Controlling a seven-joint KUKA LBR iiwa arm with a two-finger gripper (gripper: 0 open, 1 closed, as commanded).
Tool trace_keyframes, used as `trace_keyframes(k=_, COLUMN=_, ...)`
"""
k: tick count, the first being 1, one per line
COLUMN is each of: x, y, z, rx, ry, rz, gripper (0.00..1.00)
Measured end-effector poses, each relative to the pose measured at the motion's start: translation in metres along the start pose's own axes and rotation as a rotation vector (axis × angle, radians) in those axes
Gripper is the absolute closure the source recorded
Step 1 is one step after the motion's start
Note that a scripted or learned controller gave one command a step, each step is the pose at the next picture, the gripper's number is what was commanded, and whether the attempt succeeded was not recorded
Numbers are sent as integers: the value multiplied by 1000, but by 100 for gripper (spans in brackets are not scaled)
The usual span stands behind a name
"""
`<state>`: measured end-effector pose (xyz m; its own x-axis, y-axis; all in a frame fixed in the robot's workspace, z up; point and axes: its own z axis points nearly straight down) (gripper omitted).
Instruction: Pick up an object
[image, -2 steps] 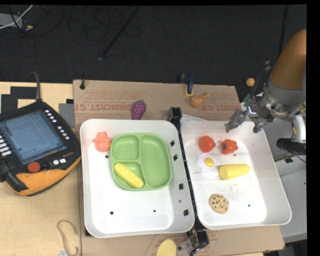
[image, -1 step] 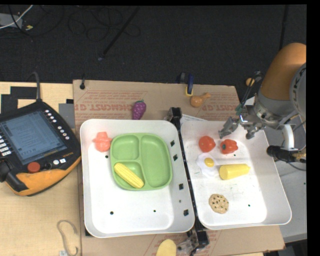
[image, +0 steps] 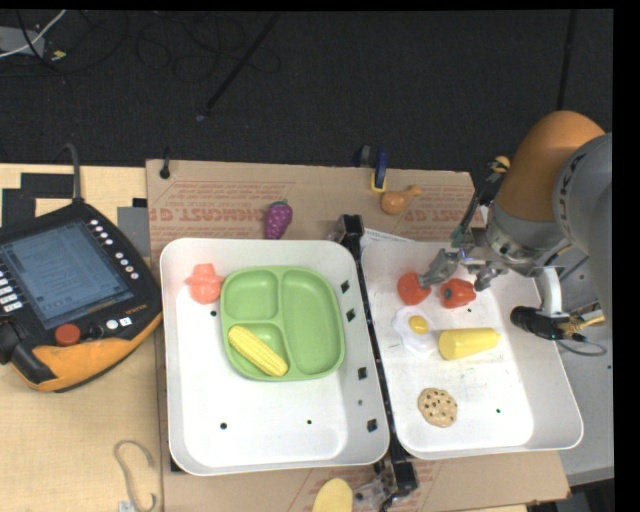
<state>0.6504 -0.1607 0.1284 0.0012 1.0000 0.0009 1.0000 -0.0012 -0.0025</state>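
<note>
- Two bins sit side by side, and we have the gripper (image: 462, 270) low in the right bin (image: 540, 400), close to its far edge, with the arm (image: 555, 190) reaching in from the right.
- Its fingers are spread, one toward the red-orange piece (image: 411, 289) and one by the small red tomato-like toy (image: 458, 293), which sits right under the claw; nothing is clamped yet, as we read it.
- We judge this as the approach step: positioned over a target, grasp not made.
- Next we would need the fingers to drop around the red toy and close squarely, then lift straight up.
- Neighbours crowd it: the fried egg (image: 414, 325) just nearer, the yellow block (image: 468, 343) beside that, and the cookie (image: 437, 406) toward the near edge.
- In the left bin (image: 200, 420), the green tray (image: 300, 310) carries the corn (image: 258, 351), well apart from the action.
</note>
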Motion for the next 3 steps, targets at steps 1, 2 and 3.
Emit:
trace_keyframes(k=1, x=2, y=0, z=43, rx=1, ry=0, rz=-4, gripper=0)
trace_keyframes(k=2, x=2, y=1, z=30, rx=-1, ry=0, rz=-3, gripper=100)
trace_keyframes(k=3, x=0, y=8, z=-31, rx=-6, ry=-1, rz=-1, gripper=100)
